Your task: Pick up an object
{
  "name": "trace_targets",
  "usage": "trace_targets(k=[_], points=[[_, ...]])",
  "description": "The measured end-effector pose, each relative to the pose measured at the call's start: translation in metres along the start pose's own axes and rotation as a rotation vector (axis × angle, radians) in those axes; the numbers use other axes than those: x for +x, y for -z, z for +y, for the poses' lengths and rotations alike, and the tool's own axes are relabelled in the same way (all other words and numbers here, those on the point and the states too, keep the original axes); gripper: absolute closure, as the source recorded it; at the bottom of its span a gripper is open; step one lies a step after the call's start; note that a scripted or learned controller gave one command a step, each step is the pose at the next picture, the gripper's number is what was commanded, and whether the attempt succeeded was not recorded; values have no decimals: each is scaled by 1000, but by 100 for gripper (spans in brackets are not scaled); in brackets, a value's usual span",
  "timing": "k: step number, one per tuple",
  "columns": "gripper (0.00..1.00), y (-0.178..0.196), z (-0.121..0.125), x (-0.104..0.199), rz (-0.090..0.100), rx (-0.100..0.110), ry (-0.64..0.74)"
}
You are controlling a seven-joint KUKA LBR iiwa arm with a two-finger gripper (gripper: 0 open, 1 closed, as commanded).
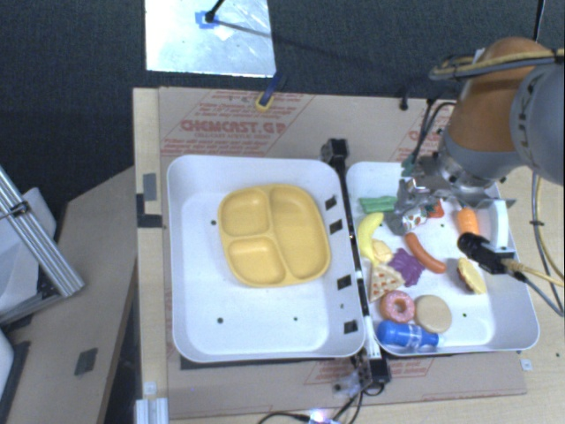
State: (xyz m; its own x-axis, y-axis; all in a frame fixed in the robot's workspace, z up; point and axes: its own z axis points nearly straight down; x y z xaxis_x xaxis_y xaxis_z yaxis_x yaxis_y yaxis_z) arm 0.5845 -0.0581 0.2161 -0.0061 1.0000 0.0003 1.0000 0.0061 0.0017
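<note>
The right bin point(516, 325) holds several toy foods: a yellow banana point(368, 232), a green piece point(377, 204), a purple grape bunch point(406, 265), a red sausage point(425, 252), an orange carrot point(467, 221), a pizza slice point(385, 283), a pink donut point(398, 306), a tan round bun point(433, 313), a blue bottle point(405, 336) and a sandwich piece point(470, 276). My gripper point(410, 212) reaches down into the bin's upper middle, just right of the banana and green piece and above the sausage.
The left bin point(190, 325) holds a yellow divided tray point(271, 234). A black divider point(346, 228) runs between the bins. The grey arm with its orange band point(494, 104) covers the right bin's far corner. A silver sheet point(209, 25) lies beyond the bench.
</note>
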Motion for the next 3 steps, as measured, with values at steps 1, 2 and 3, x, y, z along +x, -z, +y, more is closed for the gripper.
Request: trace_targets(k=[1,2,3], points=[[100,-1,-6,7,0,1,0],[100,5,-8,-5,0,0,-5],[100,12,0,-5,0,-1,-2]])
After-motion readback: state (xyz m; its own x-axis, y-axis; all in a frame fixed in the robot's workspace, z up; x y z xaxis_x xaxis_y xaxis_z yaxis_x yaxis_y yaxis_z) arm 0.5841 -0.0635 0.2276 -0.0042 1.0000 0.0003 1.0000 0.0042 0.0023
